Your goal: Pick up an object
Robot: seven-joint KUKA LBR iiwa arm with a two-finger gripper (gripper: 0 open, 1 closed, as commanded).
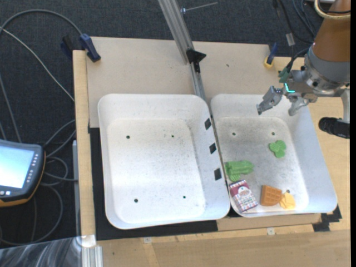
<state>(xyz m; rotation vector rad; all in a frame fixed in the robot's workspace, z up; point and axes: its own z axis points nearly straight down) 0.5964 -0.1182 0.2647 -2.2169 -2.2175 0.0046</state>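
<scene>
Left bin (111,115): bare white floor with dark speckling, nothing in it to pick.

Right bin (311,149): all the candidates sit here. Going left to right: green ridged piece (239,168) near the divider, red-and-white packet (243,196) just below it at the front edge, orange waffle-like piece (271,195) next along, yellow piece (287,201) touching its right side, and a small green blob (277,148) further back, apart from the rest.

Gripper (281,100): hangs over the back rim of the right bin, up near the far right corner. Fingers are spread wide and nothing sits between them. One finger (268,101) points left-down, the other is right of it under the wrist.

Progress: pick not done, by my read. No object is lifted and none is in contact with the gripper; all five lie on the bin floor. Remaining: choose a target, move over it, descend, close, lift. The small green blob is the nearest and stands clear of its neighbours, so it looks like the easiest grasp; the orange/yellow pair touching each other looks riskier.
</scene>
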